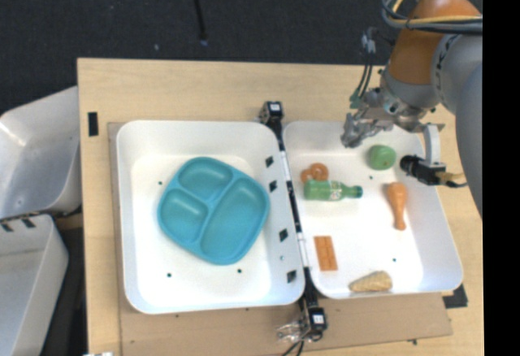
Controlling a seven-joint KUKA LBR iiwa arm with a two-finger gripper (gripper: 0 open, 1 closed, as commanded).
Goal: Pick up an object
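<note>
Fingers [355, 133] hover over right bin [422, 261], near green ball [380, 156].

Glossy white plastic bins [203, 289], a smooth turquoise plastic plate [213, 210], matt wooden bench [101, 86].

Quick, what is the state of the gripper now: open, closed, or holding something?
Gripper: it cannot be told whether open or closed. It hangs over the top of the right bin, left of the green ball, and nothing is seen held.

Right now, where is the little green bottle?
The green bottle lies on its side in the right bin, near the divider, just below the orange donut and left of the drumstick.
</note>
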